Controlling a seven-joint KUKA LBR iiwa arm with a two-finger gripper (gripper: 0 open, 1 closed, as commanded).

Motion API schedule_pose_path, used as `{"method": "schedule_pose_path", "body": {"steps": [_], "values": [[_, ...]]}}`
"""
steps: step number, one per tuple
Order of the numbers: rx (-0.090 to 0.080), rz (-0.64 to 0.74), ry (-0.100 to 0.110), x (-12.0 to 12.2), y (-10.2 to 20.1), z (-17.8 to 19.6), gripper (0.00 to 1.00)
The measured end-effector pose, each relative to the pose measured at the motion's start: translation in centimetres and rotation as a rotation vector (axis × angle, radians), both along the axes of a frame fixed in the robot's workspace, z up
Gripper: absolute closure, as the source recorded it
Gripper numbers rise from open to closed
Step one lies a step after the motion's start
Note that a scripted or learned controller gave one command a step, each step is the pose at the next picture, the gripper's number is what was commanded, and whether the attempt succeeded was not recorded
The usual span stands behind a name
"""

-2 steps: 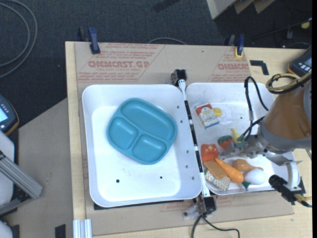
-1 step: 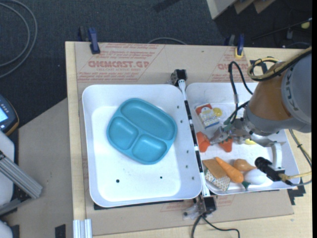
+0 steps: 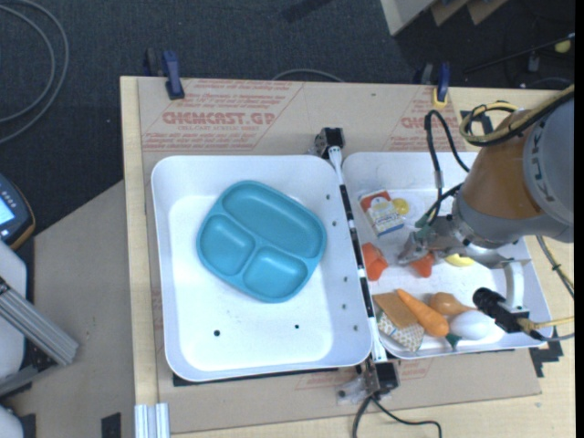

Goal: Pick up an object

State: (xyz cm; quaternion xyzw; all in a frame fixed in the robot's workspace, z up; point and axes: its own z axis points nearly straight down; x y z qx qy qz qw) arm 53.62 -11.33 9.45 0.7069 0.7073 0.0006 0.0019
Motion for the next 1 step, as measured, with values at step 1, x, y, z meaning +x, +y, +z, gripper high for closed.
{"method": "schedule_pose_path", "body": {"steps": [1], "values": [[0.003, 0.008, -0.006, 2.07, 8.11, 9.55, 1.00]]}}
